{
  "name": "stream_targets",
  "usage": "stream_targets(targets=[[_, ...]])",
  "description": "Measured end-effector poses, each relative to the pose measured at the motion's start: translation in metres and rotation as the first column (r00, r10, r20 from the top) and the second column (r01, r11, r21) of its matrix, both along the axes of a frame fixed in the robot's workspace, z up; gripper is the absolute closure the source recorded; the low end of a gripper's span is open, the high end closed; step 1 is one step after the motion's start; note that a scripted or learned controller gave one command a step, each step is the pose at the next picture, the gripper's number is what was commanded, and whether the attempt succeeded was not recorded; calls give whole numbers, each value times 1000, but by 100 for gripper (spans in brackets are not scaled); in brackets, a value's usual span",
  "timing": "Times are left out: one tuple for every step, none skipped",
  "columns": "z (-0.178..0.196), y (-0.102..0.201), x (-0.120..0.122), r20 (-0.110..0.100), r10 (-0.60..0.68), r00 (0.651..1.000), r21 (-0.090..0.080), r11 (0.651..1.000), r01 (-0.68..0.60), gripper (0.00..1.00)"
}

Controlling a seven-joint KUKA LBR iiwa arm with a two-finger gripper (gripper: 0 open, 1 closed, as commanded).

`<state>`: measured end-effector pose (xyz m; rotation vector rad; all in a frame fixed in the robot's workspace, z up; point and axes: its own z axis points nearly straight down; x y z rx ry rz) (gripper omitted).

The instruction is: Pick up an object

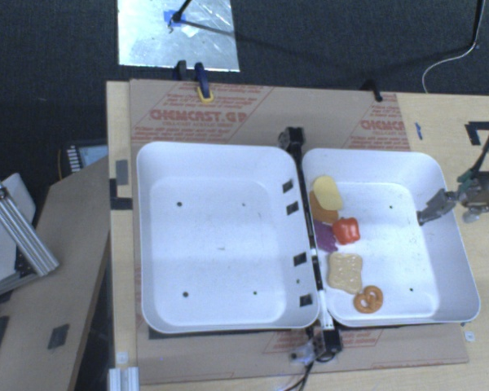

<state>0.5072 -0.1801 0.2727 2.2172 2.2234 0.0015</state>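
The gripper (433, 210) hung over the right edge of the right bin (407, 169); whether it was released or clenched could not be determined. The objects lay along that bin's left wall, well apart from it: a yellow block (327, 193), a red piece (346, 230), a toast slice (345, 271) and a pretzel (368, 300).
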Motion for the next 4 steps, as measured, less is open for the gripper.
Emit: stream_targets(targets=[[11,0,1,4,3,1000,-1,1000,-3,100],[135,70,-14,14,9,1000,0,1000,-9,100],[271,108,-18,17,7,1000,-1,1000,-7,100],[262,176,-17,1,7,1000,1,1000,-7,100]])
